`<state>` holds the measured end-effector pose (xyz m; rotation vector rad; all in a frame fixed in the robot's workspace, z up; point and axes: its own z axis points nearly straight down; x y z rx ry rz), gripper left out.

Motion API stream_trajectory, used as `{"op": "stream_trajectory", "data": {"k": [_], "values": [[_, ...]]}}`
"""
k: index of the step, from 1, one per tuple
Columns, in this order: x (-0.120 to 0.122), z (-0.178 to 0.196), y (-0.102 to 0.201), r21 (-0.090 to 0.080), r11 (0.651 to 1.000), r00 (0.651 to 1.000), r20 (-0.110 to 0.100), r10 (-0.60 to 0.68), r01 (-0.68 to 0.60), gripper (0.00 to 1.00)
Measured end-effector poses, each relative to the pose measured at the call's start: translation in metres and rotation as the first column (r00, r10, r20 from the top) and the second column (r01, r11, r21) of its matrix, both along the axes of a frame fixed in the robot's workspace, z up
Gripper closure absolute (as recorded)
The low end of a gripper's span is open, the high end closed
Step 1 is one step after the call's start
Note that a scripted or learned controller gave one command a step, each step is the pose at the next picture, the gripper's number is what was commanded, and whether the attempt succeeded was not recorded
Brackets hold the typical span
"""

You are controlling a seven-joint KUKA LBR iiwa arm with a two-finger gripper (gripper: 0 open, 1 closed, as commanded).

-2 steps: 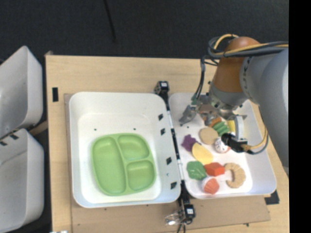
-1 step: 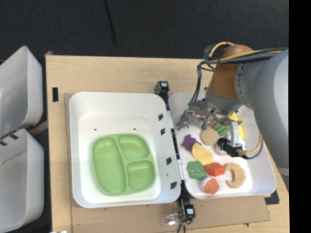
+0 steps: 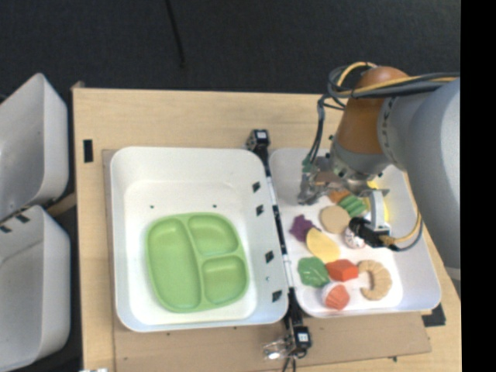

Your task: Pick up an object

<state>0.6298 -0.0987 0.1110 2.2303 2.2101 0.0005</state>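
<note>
The left bin (image 3: 124, 208) holds a green divided plate (image 3: 198, 260), the right bin (image 3: 418, 285) toy food (image 3: 341, 270); the end effector's (image 3: 314, 188) state I cannot tell.

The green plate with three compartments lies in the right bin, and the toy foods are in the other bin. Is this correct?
Not quite. The camera view shows the green plate in the left bin; the toy foods lie in the right bin, where the gripper is.

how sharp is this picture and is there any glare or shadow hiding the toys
Camera view: soft all over, so small toys like the purple piece blur at the edges; even light, mild glare washing out the white bin walls; the green tray reads clearly; the arm covers the right bin's far corner, and the tool sits in its shade.
</note>
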Motion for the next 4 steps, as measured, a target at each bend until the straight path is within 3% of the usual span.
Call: {"op": "stream_trajectory", "data": {"k": [2, 3, 4], "values": [[0.001, 0.11, 0.004, 0.0, 1.0, 1.0, 0.004, 0.011, -0.011, 1.0], [0.002, 0.131, 0.003, 0.0, 1.0, 1.0, 0.001, 0.011, -0.011, 1.0], [-0.048, 0.14, -0.001, 0.0, 1.0, 1.0, -0.002, 0.008, -0.008, 1.0]]}}
